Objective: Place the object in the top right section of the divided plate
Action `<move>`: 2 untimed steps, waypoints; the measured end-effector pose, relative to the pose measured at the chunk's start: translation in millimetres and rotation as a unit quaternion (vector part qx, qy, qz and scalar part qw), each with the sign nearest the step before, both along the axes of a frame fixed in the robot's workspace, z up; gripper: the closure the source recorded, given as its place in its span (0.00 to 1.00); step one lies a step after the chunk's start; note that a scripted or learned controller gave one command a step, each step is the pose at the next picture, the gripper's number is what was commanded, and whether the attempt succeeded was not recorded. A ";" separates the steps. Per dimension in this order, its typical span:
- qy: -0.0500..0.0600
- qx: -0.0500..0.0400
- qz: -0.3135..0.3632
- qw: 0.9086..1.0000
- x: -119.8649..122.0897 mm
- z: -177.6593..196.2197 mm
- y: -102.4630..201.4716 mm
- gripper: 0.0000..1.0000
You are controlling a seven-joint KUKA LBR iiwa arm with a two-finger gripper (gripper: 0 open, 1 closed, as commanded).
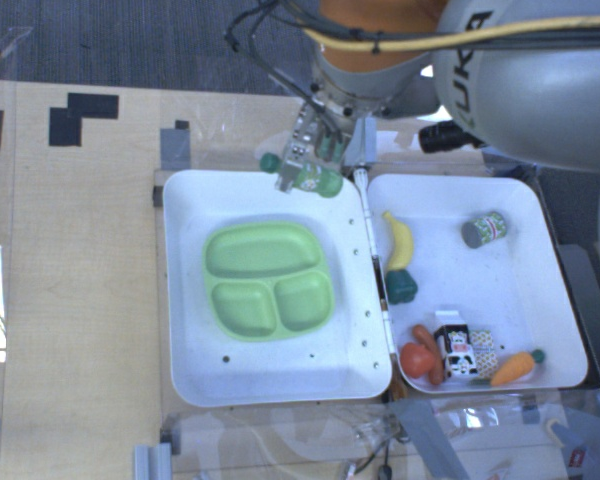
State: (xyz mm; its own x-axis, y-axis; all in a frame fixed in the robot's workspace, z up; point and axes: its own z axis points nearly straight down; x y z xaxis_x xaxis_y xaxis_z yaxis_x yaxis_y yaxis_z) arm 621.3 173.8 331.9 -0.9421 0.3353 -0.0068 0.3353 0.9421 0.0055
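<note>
The gripper hangs above the far rim of the left bin, beyond the divided plate. Whether it holds any object I cannot tell; something green shows beside it. I judge it should come toward the plate's right near section, staying clear of the wall between the bins.

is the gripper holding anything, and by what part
Cannot be told. The gripper is over the left bin's back edge with something green at its tips, too blurred to identify or show a grip.
</note>
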 end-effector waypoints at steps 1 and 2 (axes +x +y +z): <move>0.001 -0.001 0.106 0.994 -69.0 9.3 24.5 1.00; 0.000 -0.001 0.072 0.997 -132.7 10.6 -72.6 1.00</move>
